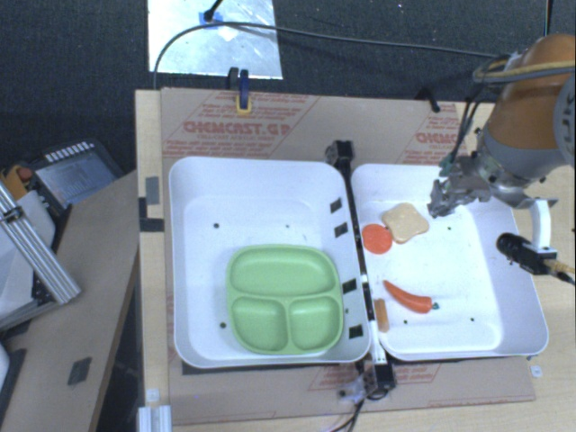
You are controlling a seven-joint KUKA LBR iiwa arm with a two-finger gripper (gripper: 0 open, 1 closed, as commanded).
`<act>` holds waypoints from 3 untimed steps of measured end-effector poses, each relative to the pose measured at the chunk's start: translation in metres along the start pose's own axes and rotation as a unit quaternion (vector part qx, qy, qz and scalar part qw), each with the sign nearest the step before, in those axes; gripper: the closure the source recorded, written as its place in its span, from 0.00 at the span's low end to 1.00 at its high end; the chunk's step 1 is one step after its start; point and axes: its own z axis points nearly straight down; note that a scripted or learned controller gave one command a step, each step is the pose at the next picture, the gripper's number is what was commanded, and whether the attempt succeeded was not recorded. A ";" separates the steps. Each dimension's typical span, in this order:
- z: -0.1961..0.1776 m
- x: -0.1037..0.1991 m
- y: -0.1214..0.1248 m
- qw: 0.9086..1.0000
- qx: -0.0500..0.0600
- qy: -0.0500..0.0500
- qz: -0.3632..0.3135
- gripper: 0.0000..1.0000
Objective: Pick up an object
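The gripper is poised over the right bin, just beside the bread slice near the far edge; its grip state cannot be told. Centring over the bread is advised before descent, clear of the tomato slice.

We see two white bins side by side. The left bin holds a green tray with three parts. The right bin holds a tan bread slice, a round red slice touching it, a red pepper and a small orange stick. The gripper hangs just right of the bread.
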 end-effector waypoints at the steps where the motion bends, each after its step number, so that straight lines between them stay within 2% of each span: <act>1: 0.007 0.043 -0.016 1.000 0.000 0.000 0.001 1.00; 2: 0.016 0.094 -0.035 1.000 0.001 0.000 0.000 1.00; 3: 0.013 0.133 -0.053 1.000 0.000 0.000 0.000 1.00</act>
